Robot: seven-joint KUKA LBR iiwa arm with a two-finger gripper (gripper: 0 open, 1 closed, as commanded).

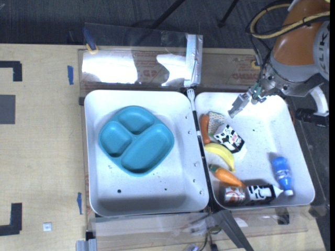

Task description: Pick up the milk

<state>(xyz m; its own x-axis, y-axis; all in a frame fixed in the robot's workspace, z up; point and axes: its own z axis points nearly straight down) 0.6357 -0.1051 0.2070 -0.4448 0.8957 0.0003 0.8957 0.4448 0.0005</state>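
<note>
1 gripper (pixel 235 109), its state impossible to tell, hovers just above-right of the milk (pixel 229 138). Risk: banana (pixel 220 155) and carrot (pixel 205 127) crowd it, so descent may snag them.

I count two white bins (pixel 104 203), one blue divided plate (pixel 136 139), one cow-patterned milk carton (pixel 229 138), one banana (pixel 221 155), two carrots (pixel 227 176), one blue bottle (pixel 282 172), one dark bottle (pixel 256 192), and possibly a small packet (pixel 215 119).
</note>
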